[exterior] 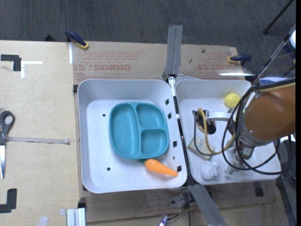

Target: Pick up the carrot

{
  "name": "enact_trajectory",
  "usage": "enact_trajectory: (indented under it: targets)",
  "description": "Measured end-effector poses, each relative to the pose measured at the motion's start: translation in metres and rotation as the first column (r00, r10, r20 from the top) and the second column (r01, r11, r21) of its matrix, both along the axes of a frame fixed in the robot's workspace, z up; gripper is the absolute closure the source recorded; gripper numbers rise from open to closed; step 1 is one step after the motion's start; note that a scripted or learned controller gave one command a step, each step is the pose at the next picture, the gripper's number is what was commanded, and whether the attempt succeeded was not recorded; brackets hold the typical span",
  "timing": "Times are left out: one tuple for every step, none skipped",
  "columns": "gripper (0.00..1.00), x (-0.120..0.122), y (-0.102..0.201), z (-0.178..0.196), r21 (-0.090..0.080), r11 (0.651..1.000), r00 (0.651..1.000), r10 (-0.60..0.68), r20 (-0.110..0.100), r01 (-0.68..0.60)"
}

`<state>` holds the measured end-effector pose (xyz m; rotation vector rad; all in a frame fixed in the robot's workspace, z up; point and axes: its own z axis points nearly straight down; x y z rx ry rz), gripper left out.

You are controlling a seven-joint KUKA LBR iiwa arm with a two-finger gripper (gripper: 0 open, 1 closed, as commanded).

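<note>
The arm (275, 112) comes in over the worktop's right edge, its orange band bulking large towards the near right corner. The grey wrist (244, 147) points steeply down, black cables looping round it, and the pincer (233, 166) hangs low beneath it.

The pale wooden bench (42, 102) carries a brown cardboard sheet (122, 60), pinned at the far edge by a left clamp (77, 39) and a right clamp (240, 58). Two white bins sit on the cardboard, the left bin (82, 140) touching the right bin (211, 86). Scissors (4, 131) lie at the left edge, beside a grey tape strip (37, 140). Black corner marks (11, 60) sit on the wood.
</note>
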<state>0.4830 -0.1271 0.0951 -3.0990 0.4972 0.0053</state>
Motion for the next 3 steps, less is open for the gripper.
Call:
enact_trajectory:
  targets:
    - [0.0, 0.004, -0.076, -0.004, 0.001, 0.952, 0.952, -0.307, -0.002, 0.307]
    - [0.0, 0.013, 0.037, 0.034, 0.0, 0.987, 0.987, -0.161, 0.001, 0.161]
    - [0.0, 0.011, -0.036, -0.004, -0.001, 0.905, 0.905, -0.426, -0.002, 0.426]
